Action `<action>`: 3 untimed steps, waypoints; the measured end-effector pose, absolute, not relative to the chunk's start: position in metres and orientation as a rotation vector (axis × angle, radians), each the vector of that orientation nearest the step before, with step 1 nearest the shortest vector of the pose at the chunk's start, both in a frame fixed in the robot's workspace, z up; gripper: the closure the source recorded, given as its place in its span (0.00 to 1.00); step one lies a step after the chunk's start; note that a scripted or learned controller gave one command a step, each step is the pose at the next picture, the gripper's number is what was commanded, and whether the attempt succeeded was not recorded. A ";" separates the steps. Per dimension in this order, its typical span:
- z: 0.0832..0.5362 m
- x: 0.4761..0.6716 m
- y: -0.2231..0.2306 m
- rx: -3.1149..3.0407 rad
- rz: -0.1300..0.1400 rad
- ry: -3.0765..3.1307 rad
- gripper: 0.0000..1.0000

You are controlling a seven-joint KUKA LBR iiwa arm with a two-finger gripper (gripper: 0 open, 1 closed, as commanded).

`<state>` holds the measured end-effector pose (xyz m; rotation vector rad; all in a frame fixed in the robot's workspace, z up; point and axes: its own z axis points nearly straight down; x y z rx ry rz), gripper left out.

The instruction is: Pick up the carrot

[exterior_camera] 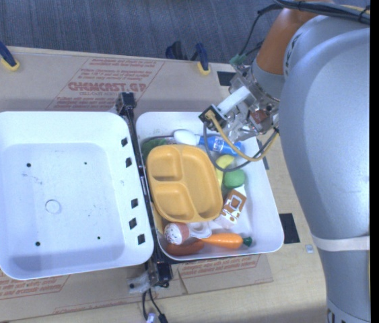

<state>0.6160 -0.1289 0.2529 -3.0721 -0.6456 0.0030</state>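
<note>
The carrot (223,241), orange with a green stub at its right end, lies flat along the near wall of the right bin (270,210). My gripper (244,122) hovers over the far right corner of that bin, well away from the carrot, above a blue bottle (217,144). Wrist parts and cables hide its tips.
A yellow divided tray (182,182) takes up the middle of the right bin. Around it lie a white piece (184,137), a yellow-green fruit (233,177), a small carton (234,206), a red-and-white ball (174,233) and a dark red item (184,248) touching the carrot. The left bin (1,180) adjoins.
</note>
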 end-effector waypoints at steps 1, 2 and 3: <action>0.252 0.616 -0.128 -3.070 0.007 -0.647 0.00; 0.145 0.613 -0.098 -3.107 0.011 -0.429 0.00; 0.096 0.579 -0.107 -3.127 -0.006 -0.326 0.00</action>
